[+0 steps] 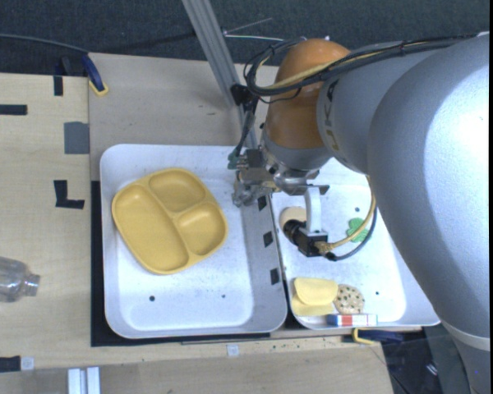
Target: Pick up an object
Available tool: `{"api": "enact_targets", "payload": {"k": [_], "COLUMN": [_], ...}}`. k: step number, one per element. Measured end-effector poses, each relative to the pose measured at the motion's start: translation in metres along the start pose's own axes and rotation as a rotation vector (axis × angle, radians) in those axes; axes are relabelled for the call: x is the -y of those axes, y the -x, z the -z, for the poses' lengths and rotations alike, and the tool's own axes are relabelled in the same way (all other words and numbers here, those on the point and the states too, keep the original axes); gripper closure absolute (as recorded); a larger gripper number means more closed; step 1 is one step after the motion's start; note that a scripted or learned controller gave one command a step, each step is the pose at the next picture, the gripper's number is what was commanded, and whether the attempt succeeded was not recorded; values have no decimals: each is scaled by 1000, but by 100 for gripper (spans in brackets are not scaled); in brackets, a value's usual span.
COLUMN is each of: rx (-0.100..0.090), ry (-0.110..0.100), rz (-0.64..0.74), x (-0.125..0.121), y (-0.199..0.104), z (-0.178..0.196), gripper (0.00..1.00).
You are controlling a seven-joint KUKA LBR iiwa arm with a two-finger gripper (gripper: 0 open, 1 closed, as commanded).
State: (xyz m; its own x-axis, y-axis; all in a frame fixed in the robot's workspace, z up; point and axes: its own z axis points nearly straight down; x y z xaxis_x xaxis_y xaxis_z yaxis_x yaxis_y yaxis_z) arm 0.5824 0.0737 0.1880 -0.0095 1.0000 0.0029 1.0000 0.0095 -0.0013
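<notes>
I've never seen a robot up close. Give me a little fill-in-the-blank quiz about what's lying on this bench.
1. The yellow plate is divided into ___ compartments.
2. A clear ___ lies on its side on the bench, far left of the plate.
3. The speckled cookie sits next to a ___ block.

Missing words: three; bottle; yellow.

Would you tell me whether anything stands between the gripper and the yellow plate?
Nothing visible does. The gripper hangs at the right rim of the bin, and only bare bin floor lies between it and the plate.
</notes>
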Motion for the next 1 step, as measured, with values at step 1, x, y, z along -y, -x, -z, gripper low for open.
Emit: {"api": "enact_targets", "payload": {"k": [1], "rx": [4], "ry": [-5], "rz": [-11], "x": [56], "y": [29], "z": [0], "gripper": [100]}}
